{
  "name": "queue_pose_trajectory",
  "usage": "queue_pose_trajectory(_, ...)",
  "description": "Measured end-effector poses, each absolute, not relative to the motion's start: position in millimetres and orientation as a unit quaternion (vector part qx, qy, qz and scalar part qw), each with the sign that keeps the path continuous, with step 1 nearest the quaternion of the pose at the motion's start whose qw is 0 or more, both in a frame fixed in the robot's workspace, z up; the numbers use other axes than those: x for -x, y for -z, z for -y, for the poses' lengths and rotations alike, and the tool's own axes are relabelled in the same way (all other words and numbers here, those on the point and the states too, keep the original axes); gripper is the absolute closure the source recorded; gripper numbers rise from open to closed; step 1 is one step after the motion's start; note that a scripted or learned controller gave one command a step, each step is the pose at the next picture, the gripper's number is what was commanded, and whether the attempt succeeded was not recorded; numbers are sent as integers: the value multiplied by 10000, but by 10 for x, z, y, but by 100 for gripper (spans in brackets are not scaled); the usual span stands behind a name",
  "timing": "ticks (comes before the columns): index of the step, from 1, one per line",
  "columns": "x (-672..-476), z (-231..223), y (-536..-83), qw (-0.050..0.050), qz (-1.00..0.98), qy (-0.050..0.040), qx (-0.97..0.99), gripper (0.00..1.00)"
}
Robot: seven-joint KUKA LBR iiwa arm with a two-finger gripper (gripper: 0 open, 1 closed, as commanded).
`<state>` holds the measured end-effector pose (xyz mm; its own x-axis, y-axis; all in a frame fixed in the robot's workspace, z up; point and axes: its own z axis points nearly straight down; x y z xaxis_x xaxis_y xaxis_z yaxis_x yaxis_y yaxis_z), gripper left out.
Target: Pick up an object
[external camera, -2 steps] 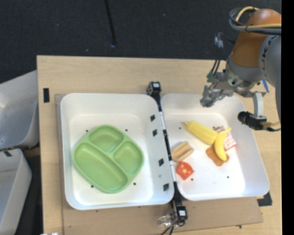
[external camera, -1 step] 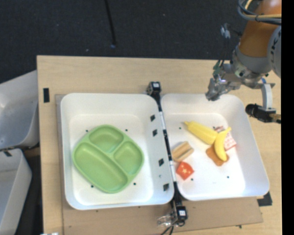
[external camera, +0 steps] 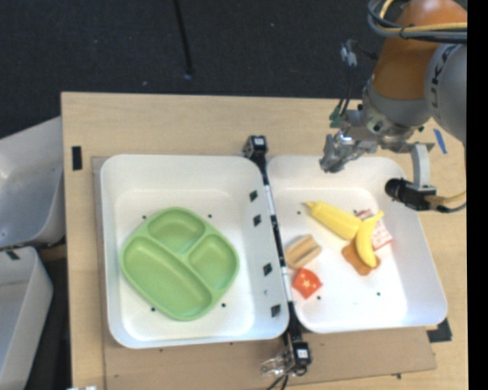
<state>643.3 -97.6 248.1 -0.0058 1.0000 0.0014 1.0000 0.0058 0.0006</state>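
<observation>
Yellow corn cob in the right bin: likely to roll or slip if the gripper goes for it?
The corn cob looks rounded and tapered, so it would probably roll if pushed sideways. Its surface looks smooth and plastic-like, so fingers may slip unless they close across its middle. One end lies against the banana, which might shift with it.

A single fixed camera looks down from above the bench at a slant. It stands far enough to take in both white bins, the left bin and the right bin, whole. It perhaps faces the bench's far edge.
</observation>
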Motion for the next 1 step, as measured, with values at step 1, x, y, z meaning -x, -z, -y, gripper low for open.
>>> queue_pose_trajectory(1, -6350, 483, -2387, 3, 7091, 0, 7051, 100)
